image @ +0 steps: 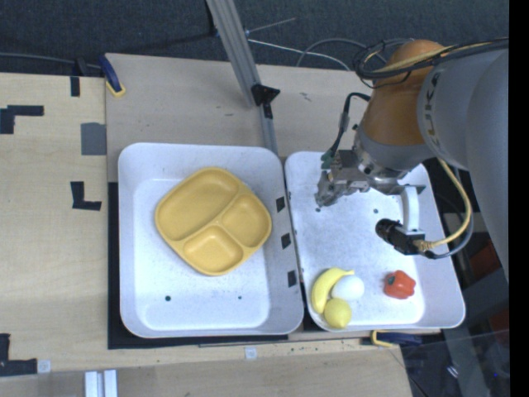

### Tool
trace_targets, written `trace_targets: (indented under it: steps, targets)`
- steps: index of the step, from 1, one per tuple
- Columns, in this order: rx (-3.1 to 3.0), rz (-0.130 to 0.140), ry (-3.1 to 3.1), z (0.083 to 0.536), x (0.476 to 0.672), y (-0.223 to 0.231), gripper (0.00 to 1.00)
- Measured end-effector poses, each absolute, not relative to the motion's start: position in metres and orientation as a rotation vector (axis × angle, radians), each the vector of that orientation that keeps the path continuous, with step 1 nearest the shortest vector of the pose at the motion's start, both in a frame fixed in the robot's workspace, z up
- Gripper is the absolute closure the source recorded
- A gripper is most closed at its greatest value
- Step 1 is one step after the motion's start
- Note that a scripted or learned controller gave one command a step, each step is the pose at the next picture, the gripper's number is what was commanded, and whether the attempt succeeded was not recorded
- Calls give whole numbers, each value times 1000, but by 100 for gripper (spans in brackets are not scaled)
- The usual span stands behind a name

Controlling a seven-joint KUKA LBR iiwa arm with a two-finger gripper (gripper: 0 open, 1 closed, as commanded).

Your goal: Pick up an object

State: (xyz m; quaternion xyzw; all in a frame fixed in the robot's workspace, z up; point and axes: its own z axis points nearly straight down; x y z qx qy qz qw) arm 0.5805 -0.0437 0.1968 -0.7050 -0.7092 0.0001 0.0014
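We see two white bins side by side on a wooden bench: the left bin and the right bin.

We can read no text, label, brand, number or sign on anything here; no surface carries legible lettering.
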Motion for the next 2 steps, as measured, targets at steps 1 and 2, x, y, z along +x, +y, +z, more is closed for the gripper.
trace_targets:
  steps: [1,2]
  targets:
    - [-2211,1,-2227,192,579,10,100]
    - [-2210,-1,-2230,204,572,73,100]
